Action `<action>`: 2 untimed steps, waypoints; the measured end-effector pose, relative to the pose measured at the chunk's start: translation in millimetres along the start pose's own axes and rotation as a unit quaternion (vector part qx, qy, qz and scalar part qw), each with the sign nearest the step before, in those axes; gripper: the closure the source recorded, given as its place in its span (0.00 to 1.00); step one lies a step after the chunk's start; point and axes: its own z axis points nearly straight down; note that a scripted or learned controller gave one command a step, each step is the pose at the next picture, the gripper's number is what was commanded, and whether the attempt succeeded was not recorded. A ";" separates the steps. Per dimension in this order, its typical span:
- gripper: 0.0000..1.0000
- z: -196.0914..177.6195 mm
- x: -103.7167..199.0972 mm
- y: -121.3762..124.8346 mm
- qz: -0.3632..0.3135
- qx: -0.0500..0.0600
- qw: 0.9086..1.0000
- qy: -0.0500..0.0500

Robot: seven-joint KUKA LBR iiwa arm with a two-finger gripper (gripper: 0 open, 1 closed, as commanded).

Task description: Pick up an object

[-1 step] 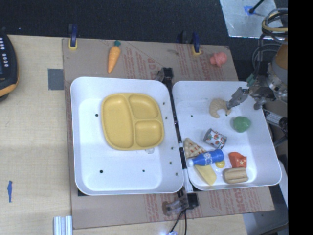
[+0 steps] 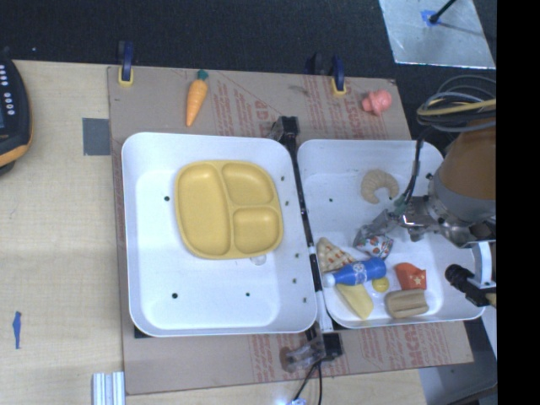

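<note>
Pincer point(image 2: 377, 226) state cannot be told, low in right bin point(image 2: 337, 163); blue bottle point(image 2: 357, 272) lies left-right.

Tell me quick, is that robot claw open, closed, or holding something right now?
Gripper: low in the right bin, just above a crumpled wrapper; whether it is open, closed or holding anything cannot be told.

yellow tray point(image 2: 228, 207) in left bin point(image 2: 152, 251), end effector point(image 2: 378, 228)
</note>
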 end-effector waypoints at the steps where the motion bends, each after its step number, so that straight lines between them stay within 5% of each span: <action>1: 0.00 16.9 74.8 77.0 -0.007 0.000 1.000 -0.002; 2: 0.00 20.3 69.7 15.7 -0.001 0.006 1.000 -0.003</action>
